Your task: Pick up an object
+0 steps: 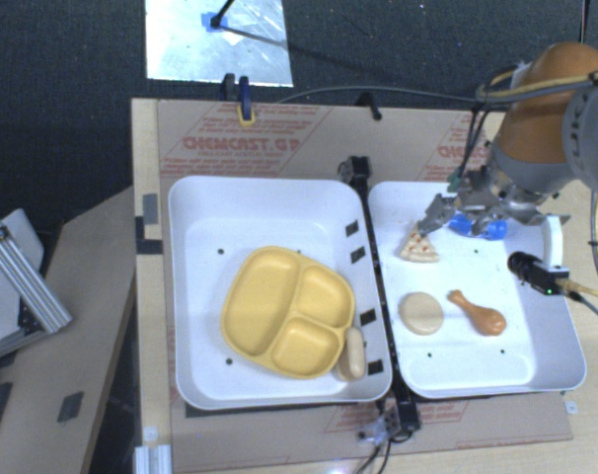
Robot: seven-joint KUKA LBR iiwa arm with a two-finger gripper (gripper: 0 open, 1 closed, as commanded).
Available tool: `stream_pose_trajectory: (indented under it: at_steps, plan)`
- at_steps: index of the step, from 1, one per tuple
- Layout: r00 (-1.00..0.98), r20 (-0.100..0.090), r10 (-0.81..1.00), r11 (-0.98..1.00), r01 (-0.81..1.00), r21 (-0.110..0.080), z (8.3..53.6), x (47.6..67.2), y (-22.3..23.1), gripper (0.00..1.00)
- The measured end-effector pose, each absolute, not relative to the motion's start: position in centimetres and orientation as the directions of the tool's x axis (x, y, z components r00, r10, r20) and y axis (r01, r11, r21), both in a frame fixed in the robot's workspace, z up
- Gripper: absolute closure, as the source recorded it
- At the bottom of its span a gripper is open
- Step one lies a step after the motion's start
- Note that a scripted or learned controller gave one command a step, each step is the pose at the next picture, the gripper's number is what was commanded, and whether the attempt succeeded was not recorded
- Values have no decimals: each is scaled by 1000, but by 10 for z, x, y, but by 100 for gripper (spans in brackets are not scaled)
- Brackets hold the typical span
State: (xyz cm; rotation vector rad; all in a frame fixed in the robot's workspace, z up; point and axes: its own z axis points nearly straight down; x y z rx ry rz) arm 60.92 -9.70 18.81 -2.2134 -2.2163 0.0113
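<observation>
The gripper (439, 215) hangs over the far part of the right bin (551, 363), just above a pizza slice (418, 248); whether it is wide or narrow, I cannot tell. Nearer lie a cookie (421, 313) and drumstick (478, 312). The left bin (200, 265) holds a yellow tray (284, 309).

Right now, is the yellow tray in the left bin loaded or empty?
Empty. The yellow tray shows bare compartments; the pale bread-like piece lies outside it against its lower right rim, on the left bin floor.
</observation>
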Motion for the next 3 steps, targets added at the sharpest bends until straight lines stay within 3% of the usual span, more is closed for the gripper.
stream_pose_trajectory:
  at_steps: [1, 3]
  plan:
    - [-3, 0, 1000, 3, 1000, 1, 195, 612, -97, 0]
    - [-2, 0, 1000, 2, 1000, -3, 85, 613, -87, 0]
